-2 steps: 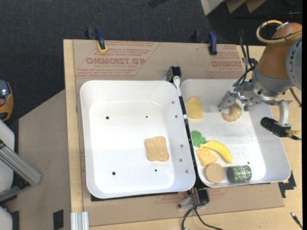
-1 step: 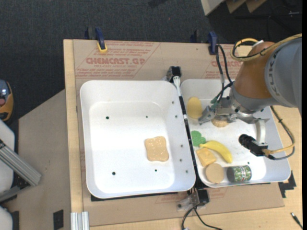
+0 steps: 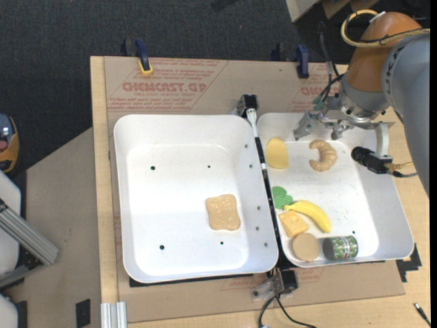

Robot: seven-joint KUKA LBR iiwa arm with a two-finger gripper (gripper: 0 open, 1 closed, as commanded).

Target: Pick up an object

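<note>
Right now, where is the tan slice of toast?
In the camera view, the tan slice of toast lies alone in the left white bin, toward its lower right, near the divider shared with the right white bin.

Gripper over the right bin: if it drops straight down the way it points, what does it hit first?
Most likely the croissant, lying just below the gripper in the right bin. Depth is unclear from this slanted view, so it might instead reach bare bin floor beside it.

Grey rounded arm (image 3: 410,60) with a glossy orange band (image 3: 379,50); pale yellow cable looped beside it, black wires trailing down to a metal gripper (image 3: 328,125).
</note>
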